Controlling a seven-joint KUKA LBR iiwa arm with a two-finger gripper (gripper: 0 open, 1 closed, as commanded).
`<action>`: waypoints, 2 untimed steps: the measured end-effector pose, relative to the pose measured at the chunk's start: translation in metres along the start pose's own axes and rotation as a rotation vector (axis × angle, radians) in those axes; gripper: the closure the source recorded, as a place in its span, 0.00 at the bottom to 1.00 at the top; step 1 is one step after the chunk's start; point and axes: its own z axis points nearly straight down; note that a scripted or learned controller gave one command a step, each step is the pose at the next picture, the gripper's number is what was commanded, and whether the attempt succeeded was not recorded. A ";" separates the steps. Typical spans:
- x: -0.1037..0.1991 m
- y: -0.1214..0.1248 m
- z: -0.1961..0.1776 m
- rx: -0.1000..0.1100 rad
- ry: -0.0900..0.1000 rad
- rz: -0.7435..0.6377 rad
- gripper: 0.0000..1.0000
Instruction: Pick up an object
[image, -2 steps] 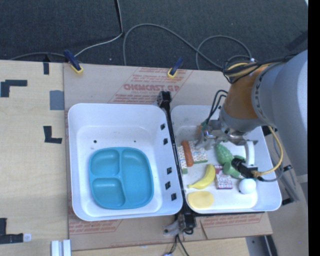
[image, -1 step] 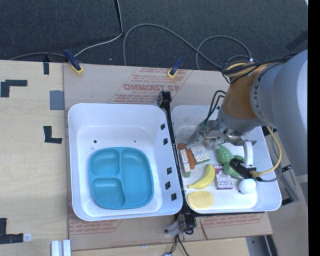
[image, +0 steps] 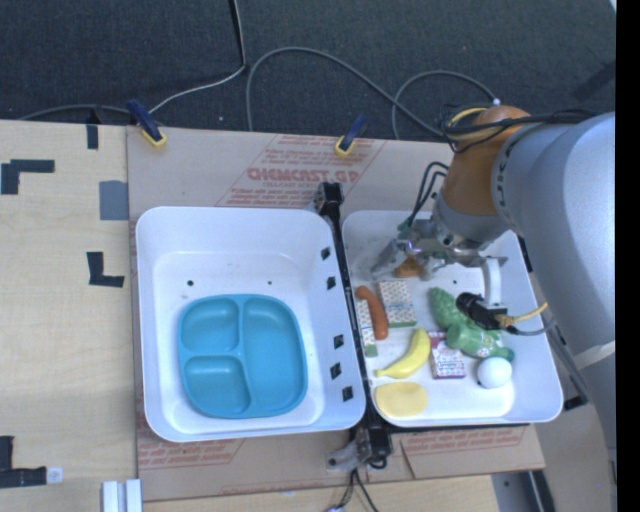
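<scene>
My gripper (image: 402, 256) is low over the far left part of the right bin (image: 530, 400), under the orange wrist band. A small orange-brown item (image: 408, 268) lies right at its tip; I cannot see if it is gripped. Just in front of it lie a patterned card (image: 397, 300) and a red sausage (image: 373, 312). Further forward are a banana (image: 406, 355), a yellow round piece (image: 400, 399), a red and white packet (image: 447, 363), a green toy (image: 458, 318) and a white ball (image: 493, 373).
The left bin (image: 160, 250) holds a blue divided plate (image: 242, 355). A black divider (image: 338, 290) runs between the two bins. The bulky grey arm (image: 570, 230) covers the right bin's far right side. Cables (image: 300, 70) lie behind the bench.
</scene>
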 end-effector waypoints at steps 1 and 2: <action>-0.001 -0.001 -0.009 0.003 -0.002 0.000 1.00; -0.001 -0.001 -0.009 0.003 -0.002 0.000 0.00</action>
